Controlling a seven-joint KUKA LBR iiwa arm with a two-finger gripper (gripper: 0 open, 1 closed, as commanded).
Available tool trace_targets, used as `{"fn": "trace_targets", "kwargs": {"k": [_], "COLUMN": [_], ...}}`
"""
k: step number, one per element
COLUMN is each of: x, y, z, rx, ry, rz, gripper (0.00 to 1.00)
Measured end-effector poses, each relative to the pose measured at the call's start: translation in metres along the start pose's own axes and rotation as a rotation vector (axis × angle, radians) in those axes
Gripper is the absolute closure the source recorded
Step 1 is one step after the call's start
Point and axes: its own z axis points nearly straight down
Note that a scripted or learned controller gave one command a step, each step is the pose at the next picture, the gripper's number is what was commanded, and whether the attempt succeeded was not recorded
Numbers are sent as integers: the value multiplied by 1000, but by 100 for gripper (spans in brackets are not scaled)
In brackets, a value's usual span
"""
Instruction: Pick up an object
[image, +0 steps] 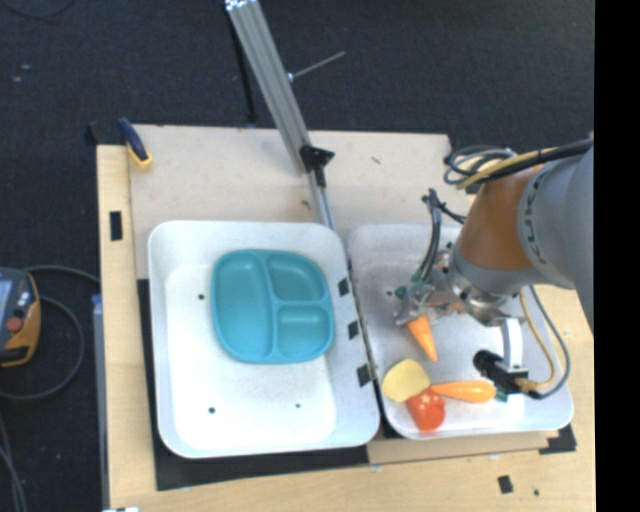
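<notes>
While the arm is reaching in from the right, the left bin is lying well to the claw's left, carrying a teal divided plate with bare white floor around it, widest along the near side. The right bin is holding everything else. The claw is hanging over the middle of that bin, and its tips are sitting right at the thick end of a small orange carrot; whether they are spread or closed, or pinching the carrot, I cannot tell, since the wrist and cables are crowding that spot. Just below the claw, a yellow rounded piece is touching a red pepper-like toy. A longer carrot is lying beside them, near the bin's near rim. Open floor is showing above and left of the claw, toward the divider.
</notes>
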Motion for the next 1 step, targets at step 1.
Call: {"fn": "trace_targets", "kwargs": {"k": [1], "x": [-1], "y": [12], "z": [-56], "rx": [0], "ry": [1], "rz": [-10], "gripper": [100]}}
